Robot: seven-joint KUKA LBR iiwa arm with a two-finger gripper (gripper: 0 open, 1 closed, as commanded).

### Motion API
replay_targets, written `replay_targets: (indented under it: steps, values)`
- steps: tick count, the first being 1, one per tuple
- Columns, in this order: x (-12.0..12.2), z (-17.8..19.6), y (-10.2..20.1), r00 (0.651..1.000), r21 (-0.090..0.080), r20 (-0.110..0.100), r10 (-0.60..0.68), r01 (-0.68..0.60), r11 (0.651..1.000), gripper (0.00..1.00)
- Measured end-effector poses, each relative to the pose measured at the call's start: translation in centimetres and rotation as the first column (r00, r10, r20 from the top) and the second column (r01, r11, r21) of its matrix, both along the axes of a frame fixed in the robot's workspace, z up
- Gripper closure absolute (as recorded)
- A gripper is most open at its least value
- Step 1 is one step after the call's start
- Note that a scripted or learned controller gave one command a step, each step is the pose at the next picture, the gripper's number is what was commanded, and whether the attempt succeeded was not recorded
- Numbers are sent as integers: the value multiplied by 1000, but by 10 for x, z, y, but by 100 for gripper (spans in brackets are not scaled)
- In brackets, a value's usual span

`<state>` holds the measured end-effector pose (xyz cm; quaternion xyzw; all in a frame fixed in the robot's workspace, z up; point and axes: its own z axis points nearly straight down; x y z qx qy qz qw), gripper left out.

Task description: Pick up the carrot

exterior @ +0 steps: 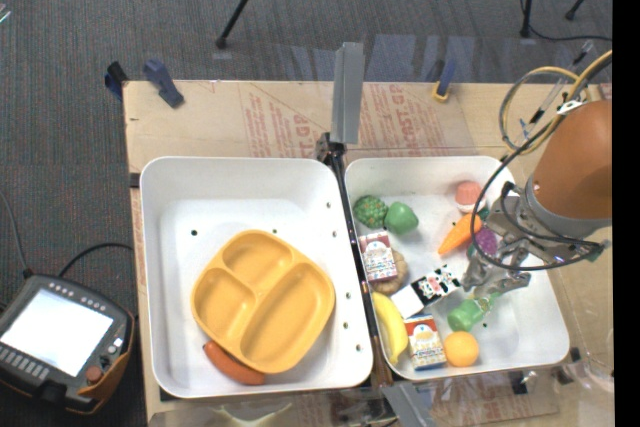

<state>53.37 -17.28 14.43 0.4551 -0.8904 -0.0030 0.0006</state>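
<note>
My arm (575, 170) reaches into the right bin (545, 340), and my pincer (492, 280) hangs low over its middle, gripping nothing that I can see, though I cannot tell how wide it stands. The carrot (456, 236) lies just beside it at about eleven o'clock, its long axis running from one o'clock down to seven o'clock.

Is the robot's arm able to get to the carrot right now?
Probably yes. The carrot lies in the right bin with its top uncovered, close beside the end effector. The purple piece lies right next to it and might get bumped.
</note>
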Motion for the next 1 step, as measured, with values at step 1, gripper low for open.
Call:
replay_targets:
  steps: [1]
  values:
    - [1, 1, 0, 1000, -1, 3, 1, -1, 1000, 0]
